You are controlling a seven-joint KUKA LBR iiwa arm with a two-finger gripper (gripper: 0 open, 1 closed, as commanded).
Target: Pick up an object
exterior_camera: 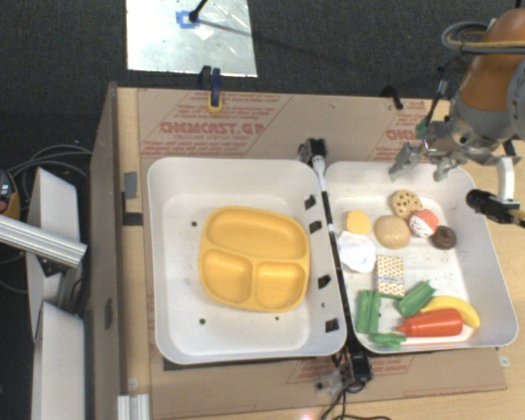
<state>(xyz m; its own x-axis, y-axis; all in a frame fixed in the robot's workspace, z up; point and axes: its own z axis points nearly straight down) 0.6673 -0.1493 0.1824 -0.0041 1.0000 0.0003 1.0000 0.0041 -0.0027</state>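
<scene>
My gripper hangs over the far rim of the right bin, open, with nothing between its fingers. Below it in that bin lie a chocolate-chip cookie, a tan bun, a red-and-white piece and a brown donut. Toward the front are a small yellow piece, a white item, a patterned wafer, green pieces, a banana and a red-orange vegetable.
The left bin holds a yellow divided plate. A black-clipped divider runs between the bins. Brown cardboard lies behind them, and a shiny square sheet sits on the floor beyond.
</scene>
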